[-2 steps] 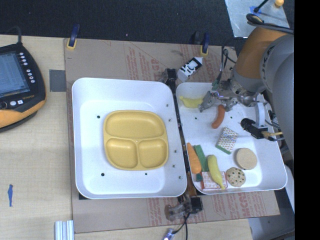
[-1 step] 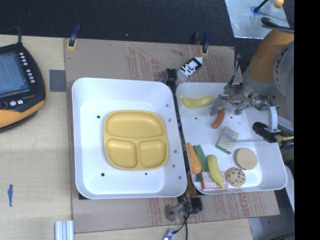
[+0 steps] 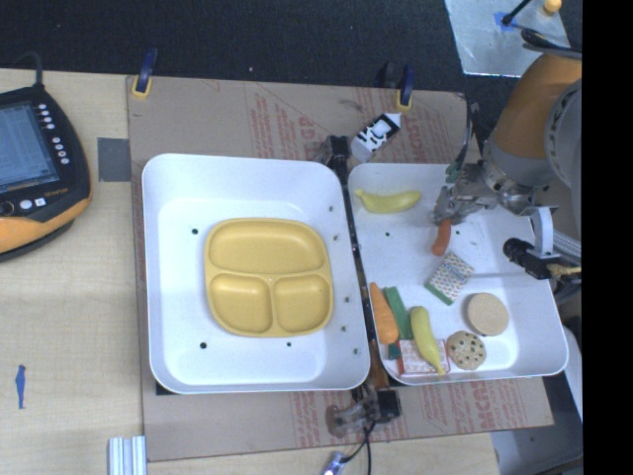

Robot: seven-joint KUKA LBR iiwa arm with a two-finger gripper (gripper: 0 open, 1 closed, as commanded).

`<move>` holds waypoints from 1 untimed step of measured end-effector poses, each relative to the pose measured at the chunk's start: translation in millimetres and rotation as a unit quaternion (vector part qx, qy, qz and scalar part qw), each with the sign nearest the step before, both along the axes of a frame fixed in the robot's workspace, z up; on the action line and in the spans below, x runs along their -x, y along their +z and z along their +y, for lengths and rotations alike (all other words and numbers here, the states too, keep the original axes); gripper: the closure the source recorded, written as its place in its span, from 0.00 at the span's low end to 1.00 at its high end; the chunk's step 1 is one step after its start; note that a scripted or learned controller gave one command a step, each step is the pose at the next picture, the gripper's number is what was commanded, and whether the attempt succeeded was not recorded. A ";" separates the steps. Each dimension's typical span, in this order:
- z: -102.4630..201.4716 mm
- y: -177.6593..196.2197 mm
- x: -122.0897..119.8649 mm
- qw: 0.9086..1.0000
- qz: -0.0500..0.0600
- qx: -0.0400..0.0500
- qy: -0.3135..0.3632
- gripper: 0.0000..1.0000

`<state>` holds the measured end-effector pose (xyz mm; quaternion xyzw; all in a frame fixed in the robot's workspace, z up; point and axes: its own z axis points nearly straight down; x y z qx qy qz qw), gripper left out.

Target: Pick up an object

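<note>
- Near edge of right bin [image 3: 539,369]: chocolate-chip cookie [image 3: 465,349], a small flat packet [image 3: 420,362] beside it, a yellow corn-like piece [image 3: 425,334], a green stick [image 3: 398,313] and a carrot [image 3: 383,313] lying along the bin's left wall.
- Just beyond: round tan cracker [image 3: 487,314]; checked grey card [image 3: 450,277], tilted.
- Left bin [image 3: 168,265]: yellow three-compartment plate [image 3: 268,274] lying flat at centre.
- Mid right bin: small red-orange sausage [image 3: 441,237], standing nearly on end, directly under the gripper [image 3: 452,206].
- Gripper tips sit at the sausage's upper end; how far the jaws are open, and whether they have it, I cannot tell.
- Far left of right bin: banana [image 3: 389,201], apart from the gripper.
- Far left of bench: orange-edged control pendant [image 3: 35,171].
</note>
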<state>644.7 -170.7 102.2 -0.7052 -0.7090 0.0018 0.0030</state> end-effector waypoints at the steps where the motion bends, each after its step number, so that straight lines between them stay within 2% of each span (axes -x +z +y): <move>1: 57.5 79.1 13.5 1.000 -0.003 0.000 -0.001 1.00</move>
